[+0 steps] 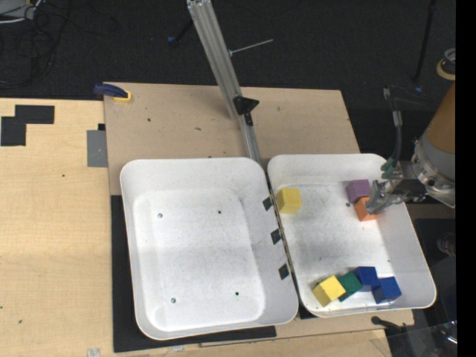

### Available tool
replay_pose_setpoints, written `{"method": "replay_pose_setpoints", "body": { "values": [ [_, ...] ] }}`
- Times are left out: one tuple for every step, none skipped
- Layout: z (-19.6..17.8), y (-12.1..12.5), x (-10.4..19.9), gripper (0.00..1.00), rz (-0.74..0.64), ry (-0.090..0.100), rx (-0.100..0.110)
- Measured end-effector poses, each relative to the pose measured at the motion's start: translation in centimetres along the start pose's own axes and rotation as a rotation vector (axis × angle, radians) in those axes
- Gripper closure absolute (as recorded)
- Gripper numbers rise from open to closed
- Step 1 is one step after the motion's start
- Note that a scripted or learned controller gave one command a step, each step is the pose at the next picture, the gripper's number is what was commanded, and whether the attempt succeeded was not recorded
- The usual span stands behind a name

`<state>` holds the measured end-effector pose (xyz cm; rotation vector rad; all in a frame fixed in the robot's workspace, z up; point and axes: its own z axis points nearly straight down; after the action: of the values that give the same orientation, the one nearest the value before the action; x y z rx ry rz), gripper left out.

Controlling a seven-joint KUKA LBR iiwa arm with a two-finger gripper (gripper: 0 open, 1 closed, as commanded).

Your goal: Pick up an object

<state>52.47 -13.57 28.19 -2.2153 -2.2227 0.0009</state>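
Observation:
The right bin [335, 262] holds several small blocks. A yellow block [288, 200] lies near its left wall. A purple block [358, 190] and an orange block [365, 212] sit close together by the right wall. At the front lie a yellow block [328, 290], a green block [349, 283] and two blue blocks [375, 283]. My gripper [380, 198] reaches in from the right and hangs right at the orange and purple blocks, partly covering the orange one. Nothing is seen held between its fingers.
The left bin [197, 244] lies beside the right one, joined by black clips [274, 235]. A slanted aluminium rail [223, 65] rises behind the bins. A blue and yellow object [113, 91] rests at the board's far left corner.

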Motion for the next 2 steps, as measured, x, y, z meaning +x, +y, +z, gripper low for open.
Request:
{"method": "replay_pose_setpoints", "body": {
  "values": [
    [0.1, -0.1, 4.9, 1.00, 0.000, 0.000, 0.001],
    [0.4, 0.0, 10.1, 1.00, -0.001, 0.000, 0.002]
  ]
}}
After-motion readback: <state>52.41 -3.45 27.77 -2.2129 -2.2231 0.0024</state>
